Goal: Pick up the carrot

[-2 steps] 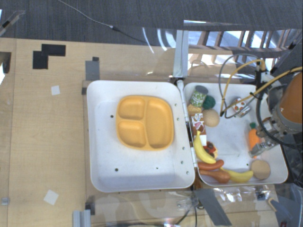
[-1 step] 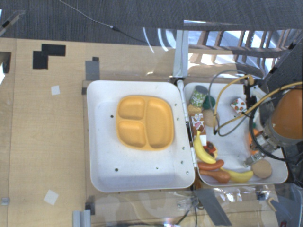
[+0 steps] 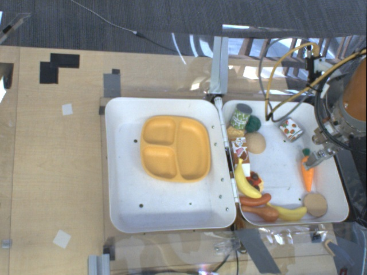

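Carrot (image 3: 308,175) lies flat near the right bin's (image 3: 278,159) right wall, not lifted. We see the gripper (image 3: 319,156) just above its top; jaw state unclear, grasp remains.

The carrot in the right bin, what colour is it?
Orange, with a small green top; the carrot shows in the camera view.

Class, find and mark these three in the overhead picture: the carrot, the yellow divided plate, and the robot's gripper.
carrot (image 3: 308,177): camera view, middle of its orange body.
yellow divided plate (image 3: 175,148): camera view, ridge between its compartments.
gripper (image 3: 319,156): camera view, at the fingertips above the carrot's top.
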Available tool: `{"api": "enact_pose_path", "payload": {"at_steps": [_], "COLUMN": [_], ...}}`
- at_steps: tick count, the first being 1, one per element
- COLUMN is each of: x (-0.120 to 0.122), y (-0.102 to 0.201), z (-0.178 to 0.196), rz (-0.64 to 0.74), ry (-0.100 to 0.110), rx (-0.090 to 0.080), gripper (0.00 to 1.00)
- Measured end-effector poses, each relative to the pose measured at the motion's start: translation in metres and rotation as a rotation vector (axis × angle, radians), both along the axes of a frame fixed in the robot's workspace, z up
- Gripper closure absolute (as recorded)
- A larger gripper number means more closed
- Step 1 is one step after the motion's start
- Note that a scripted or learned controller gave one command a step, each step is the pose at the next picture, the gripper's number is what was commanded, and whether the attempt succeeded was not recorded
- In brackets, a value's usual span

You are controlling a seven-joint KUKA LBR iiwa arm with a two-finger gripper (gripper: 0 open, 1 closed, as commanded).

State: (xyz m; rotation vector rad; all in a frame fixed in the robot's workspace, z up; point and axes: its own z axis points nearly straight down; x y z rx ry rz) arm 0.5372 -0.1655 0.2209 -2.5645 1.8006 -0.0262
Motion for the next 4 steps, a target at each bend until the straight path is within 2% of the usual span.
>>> {"api": "enact_pose_path", "payload": {"at_steps": [1,2,3,4], "x": [-0.049,-0.025,-0.048,-0.020], "y": [-0.020,-0.015,-0.006,0.034], "z": [-0.126,0.041,-0.104,-0.029], "rz": [0.075,0.156,0.355,0.461], "ry": [0.015,0.002,0.023,0.009], "rx": [0.003,-0.005,0.007,-0.002], "gripper": [1.00,1.00,1.00,1.00]}}
